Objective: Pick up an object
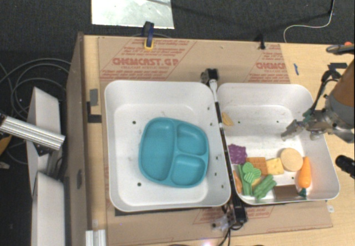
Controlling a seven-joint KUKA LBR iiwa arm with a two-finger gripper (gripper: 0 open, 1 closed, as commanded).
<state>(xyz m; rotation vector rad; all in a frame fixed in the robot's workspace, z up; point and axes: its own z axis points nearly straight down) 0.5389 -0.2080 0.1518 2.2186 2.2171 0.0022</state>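
Several toy foods lie along the near side of the right bin point(260, 101): purple grapes point(237, 153), an orange cracker point(256, 163), a yellow square piece point(274, 167), a round beige bun point(291, 159), an orange carrot point(304, 173), green vegetables point(256, 180) and a brown piece point(285, 192). My gripper point(294, 127) reaches in from the right over the bin's right half, just above and behind the bun. Nothing shows in its grasp.
The left bin point(127, 101) holds a teal divided plate point(173, 152). A small yellow bit point(227, 120) lies by the divider between the bins. Cardboard point(166, 56) lies under both bins, and cables run at the far right.
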